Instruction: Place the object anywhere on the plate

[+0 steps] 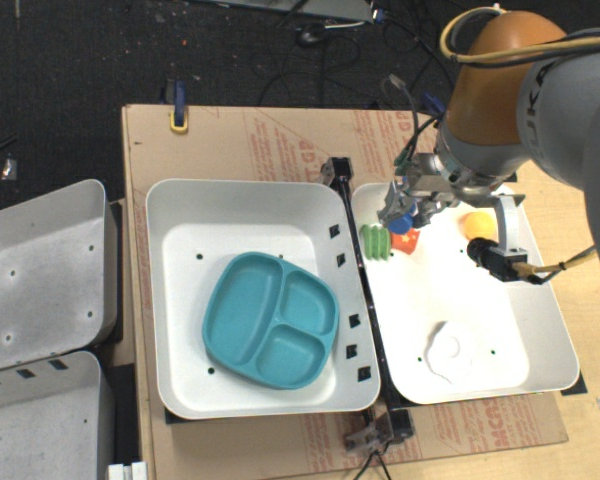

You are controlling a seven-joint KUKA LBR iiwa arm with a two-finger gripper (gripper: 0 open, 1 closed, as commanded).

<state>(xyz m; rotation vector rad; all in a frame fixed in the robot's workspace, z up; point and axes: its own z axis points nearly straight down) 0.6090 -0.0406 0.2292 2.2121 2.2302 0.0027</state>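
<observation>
While the arm (500,78) is reaching in from the right, the tool (405,213) is hanging low over the far-left corner of the right bin (480,308). It is sitting right above a small blue piece (400,222) and a red-orange piece (407,243). Tool state: cannot tell, and the view is too tight to show whether it is gripping either piece. A green ridged item (377,241) is lying just beside the red-orange piece, against the bin's left wall. A yellow item (479,224) is lying further right in the same bin, and a white lump (445,351) is sitting near the front. The teal divided plate (270,318) is lying flat in the left bin (180,208), well apart from all these pieces. Both bins are resting on the cardboard-topped counter (270,138).
</observation>
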